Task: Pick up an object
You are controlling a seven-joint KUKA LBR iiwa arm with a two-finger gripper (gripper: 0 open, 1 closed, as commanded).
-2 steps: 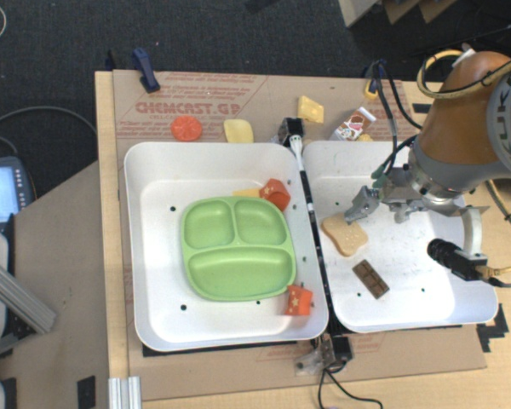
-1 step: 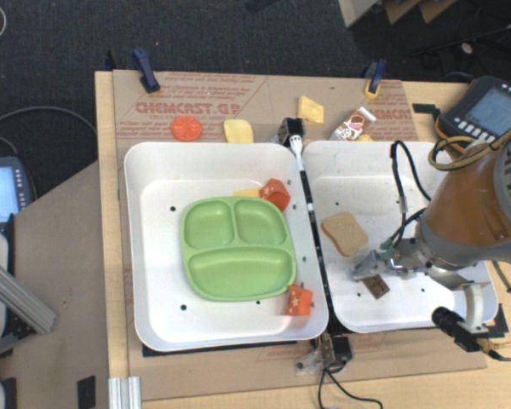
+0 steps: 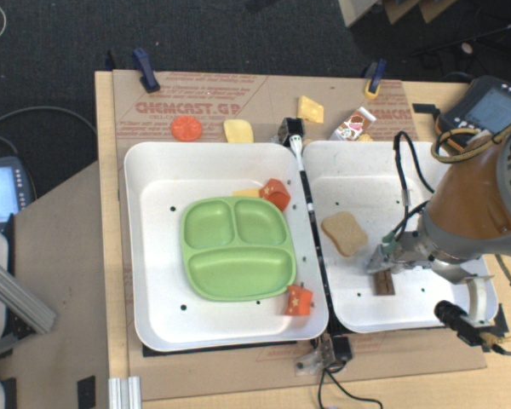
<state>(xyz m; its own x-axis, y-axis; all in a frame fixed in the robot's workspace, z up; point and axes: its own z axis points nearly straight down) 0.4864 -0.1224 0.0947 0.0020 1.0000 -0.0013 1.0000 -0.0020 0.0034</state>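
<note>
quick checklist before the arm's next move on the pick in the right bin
1. Gripper is over the right bin: ok.
2. A target is close: the small brown block lies on the bin floor right below the gripper: ok.
3. Block between the jaws: cannot tell, the wrist hides them.
4. Bread slice lies apart from the block, to its upper left: ok.
5. The left bin's green divided plate and two orange toys are across the rim, out of the way: ok.

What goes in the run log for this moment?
end effector: low in right bin, over brown block | grasp: unconfirmed | bread slice: loose beside it | green tray: left bin
</note>
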